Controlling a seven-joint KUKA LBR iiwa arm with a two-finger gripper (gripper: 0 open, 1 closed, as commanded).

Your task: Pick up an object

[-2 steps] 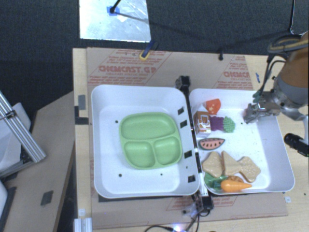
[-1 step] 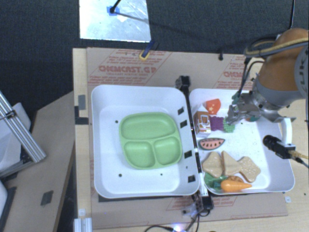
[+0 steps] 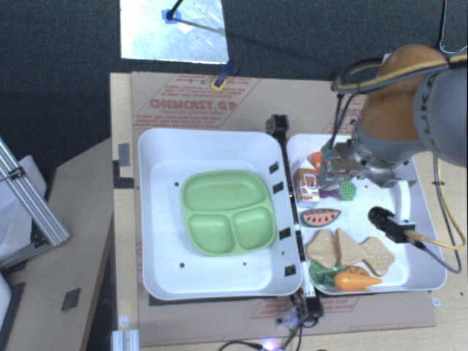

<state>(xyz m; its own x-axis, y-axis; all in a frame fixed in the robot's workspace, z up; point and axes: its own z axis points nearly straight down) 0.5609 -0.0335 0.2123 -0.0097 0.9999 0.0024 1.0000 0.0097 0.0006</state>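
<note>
Gripper (image 3: 330,172) is down in the right bin (image 3: 424,265), right over the small orange-and-white carton (image 3: 306,184) by the divider, but honestly can't tell if the jaws are open or closed. Watermelon slice (image 3: 321,216) sits just below it, and the green divided plate (image 3: 225,212) sits in the left bin (image 3: 157,218).

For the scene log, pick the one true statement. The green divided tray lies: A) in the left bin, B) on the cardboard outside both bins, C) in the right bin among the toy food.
A: the green divided tray rests flat in the left bin, while the watermelon slice lies in the right bin.
</note>
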